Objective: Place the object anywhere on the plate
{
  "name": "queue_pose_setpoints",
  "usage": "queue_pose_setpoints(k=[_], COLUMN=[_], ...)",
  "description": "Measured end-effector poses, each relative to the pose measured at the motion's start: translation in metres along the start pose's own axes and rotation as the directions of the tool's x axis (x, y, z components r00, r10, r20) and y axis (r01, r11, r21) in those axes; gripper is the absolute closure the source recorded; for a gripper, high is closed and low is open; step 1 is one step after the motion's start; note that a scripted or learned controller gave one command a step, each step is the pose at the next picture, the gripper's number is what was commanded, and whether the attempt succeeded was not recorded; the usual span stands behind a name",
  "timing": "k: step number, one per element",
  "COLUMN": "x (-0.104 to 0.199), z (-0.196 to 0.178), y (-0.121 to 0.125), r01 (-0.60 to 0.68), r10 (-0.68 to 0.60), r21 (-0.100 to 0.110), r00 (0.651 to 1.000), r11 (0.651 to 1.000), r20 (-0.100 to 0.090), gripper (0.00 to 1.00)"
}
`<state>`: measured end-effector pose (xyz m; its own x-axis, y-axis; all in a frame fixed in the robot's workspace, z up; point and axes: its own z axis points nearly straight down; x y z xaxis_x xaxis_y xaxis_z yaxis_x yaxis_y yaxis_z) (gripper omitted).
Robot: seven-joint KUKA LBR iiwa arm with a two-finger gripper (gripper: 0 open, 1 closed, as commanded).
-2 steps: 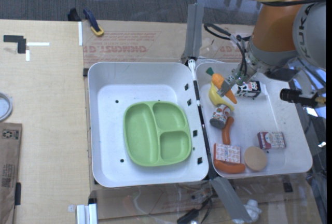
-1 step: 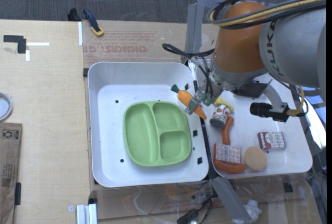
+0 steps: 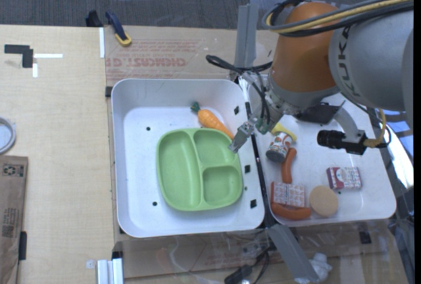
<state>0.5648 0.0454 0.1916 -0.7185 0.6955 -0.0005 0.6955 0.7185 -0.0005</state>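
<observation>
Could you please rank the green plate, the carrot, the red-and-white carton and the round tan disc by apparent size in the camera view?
1. green plate
2. carrot
3. red-and-white carton and round tan disc: too alike to rank.

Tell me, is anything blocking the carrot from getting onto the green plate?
Nothing visible. The carrot lies in the left bin, touching the plate's top rim, and the gripper is right beside it.

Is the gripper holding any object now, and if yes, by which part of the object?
It cannot be told. The gripper hangs over the right rim of the green plate, beside the carrot. Nothing clearly shows between its tips.
</observation>
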Motion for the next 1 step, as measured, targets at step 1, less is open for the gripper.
queue_pose_setpoints(k=[1], x=[-0.0010], z=[-0.0059], y=[-0.0001], r01=[-0.001], r10=[0.001], r21=[0.004], r00=[1.000], r11=[1.000], r20=[-0.001], gripper=[1.00])
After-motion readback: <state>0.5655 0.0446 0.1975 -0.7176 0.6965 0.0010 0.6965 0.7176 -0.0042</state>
